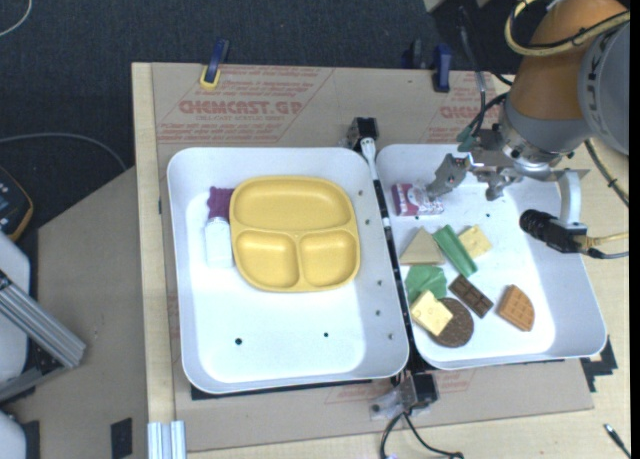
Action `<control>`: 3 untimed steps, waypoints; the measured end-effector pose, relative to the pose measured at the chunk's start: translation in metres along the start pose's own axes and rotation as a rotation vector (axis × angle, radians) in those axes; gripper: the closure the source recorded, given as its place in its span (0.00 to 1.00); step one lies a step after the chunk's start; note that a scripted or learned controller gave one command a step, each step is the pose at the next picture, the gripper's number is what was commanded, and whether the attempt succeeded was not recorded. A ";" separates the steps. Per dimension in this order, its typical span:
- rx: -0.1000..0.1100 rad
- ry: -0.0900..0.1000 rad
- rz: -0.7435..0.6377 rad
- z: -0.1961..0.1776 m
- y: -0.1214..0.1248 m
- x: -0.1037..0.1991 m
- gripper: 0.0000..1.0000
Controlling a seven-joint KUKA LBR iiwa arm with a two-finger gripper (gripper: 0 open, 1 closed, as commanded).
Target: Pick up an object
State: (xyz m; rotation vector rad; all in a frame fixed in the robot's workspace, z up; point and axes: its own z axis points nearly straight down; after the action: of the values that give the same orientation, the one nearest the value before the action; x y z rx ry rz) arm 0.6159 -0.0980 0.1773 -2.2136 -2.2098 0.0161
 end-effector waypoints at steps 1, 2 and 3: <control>-0.015 -0.001 -0.002 -0.009 0.003 0.000 0.00; -0.011 -0.001 -0.003 0.036 0.002 0.006 0.00; -0.011 -0.001 -0.002 0.089 0.002 0.007 0.00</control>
State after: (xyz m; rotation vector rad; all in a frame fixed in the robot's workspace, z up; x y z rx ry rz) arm 0.6169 -0.0909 0.0885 -2.2177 -2.2176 0.0052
